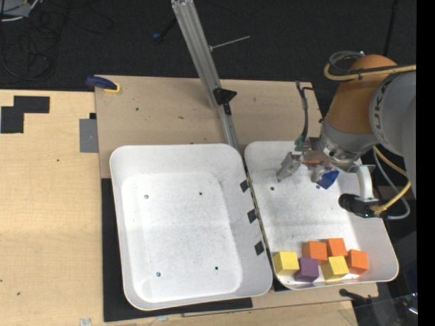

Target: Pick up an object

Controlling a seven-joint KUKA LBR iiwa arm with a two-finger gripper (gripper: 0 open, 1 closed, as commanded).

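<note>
My gripper hangs over the back of the right bin, with its two fingers spread open and nothing between them. A small blue block shows just right of the right finger, outside the gap. Several blocks cluster at the bin's front edge: a yellow one, a purple one, two orange ones, another yellow one and a third orange one.
The left bin sits beside the right one, with black clips along their shared wall. A slanted metal rail rises behind the bins. The arm's cables hang over the right bin's right rim.
</note>
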